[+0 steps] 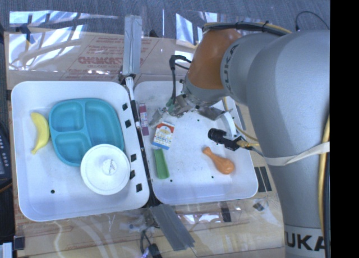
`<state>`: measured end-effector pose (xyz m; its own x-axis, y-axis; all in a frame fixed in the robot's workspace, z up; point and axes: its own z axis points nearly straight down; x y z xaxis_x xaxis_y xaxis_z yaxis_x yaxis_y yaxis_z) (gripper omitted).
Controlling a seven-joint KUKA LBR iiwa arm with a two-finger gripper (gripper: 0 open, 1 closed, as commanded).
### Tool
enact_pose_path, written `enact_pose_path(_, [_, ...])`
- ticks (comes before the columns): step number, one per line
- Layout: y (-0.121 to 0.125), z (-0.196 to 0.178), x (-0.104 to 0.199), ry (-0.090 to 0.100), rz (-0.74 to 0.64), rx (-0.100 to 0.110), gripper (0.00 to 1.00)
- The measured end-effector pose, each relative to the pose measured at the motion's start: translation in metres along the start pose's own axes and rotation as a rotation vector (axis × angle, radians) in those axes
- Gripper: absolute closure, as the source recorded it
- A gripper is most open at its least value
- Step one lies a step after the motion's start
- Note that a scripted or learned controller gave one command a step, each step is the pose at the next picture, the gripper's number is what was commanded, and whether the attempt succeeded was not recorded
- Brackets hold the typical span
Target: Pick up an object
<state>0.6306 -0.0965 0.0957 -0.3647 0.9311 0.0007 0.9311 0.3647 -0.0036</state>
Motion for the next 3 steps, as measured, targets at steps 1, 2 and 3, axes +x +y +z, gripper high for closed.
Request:
enact_pose_path(1, [-0.026, 0.005, 0.010, 0.001, -0.143, 0.000, 0.00])
enact_pose_path(2, [-0.026, -0.006, 0.010, 0.001, -0.145, 0.000, 1.00])
enact_pose_path(3, [0.011, -0.114, 0.034, -0.001, 0.175, -0.002, 1.00])
